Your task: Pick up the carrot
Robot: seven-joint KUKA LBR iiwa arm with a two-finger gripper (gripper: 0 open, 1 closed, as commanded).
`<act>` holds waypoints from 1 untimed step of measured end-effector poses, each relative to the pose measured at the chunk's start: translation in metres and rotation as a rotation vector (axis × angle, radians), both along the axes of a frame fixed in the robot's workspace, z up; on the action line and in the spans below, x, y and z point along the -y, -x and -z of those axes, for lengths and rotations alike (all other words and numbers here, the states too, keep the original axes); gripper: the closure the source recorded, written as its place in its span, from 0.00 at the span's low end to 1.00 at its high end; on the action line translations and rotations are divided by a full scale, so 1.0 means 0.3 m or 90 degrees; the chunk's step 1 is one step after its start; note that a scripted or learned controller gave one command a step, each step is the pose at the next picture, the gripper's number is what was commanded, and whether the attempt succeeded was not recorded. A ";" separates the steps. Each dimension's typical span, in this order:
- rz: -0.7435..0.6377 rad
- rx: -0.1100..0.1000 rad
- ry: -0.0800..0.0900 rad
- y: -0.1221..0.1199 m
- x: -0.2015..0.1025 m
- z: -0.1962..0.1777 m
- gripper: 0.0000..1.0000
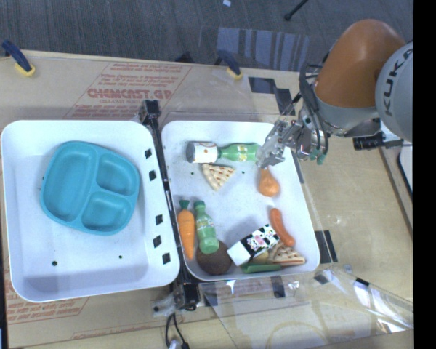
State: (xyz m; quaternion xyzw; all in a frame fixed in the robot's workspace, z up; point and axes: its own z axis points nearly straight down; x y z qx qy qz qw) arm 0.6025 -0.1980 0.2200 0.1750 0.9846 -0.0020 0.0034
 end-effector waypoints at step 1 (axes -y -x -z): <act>0.001 -0.003 -0.001 0.004 0.000 0.009 0.00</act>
